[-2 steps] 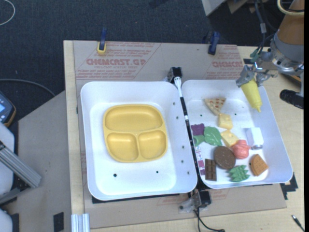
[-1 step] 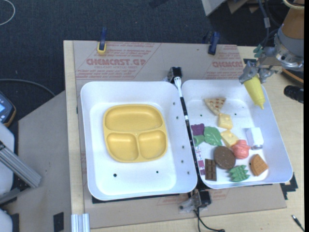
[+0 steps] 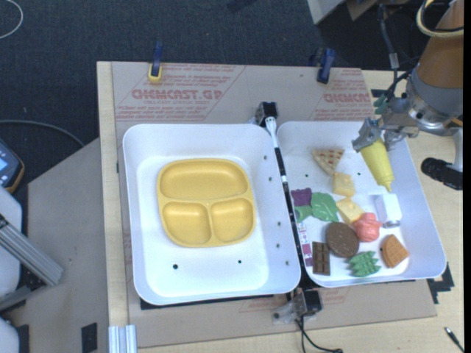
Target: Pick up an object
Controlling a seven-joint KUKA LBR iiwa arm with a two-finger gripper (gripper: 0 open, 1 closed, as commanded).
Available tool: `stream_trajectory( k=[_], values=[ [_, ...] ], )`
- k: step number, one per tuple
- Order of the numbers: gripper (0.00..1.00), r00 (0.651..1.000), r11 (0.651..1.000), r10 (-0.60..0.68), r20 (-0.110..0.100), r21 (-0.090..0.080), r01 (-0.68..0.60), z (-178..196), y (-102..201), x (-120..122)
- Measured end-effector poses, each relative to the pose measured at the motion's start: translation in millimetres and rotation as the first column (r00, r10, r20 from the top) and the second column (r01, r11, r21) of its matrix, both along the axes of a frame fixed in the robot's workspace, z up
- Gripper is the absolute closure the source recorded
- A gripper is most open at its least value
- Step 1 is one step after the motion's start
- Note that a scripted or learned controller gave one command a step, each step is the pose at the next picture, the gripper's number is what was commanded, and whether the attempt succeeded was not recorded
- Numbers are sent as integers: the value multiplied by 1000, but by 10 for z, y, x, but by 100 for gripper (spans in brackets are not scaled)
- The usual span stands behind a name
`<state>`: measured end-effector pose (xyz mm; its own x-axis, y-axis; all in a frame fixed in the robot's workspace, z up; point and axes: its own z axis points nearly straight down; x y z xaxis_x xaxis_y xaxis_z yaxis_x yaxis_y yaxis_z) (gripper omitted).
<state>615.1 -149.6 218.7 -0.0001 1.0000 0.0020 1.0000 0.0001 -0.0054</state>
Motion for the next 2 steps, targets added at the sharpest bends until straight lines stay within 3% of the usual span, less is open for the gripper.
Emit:
stream_trajectory(
  k=[2],
  values=[
    [100,1000,1000,2,1,1,-2,59,604,-725]
  ],
)
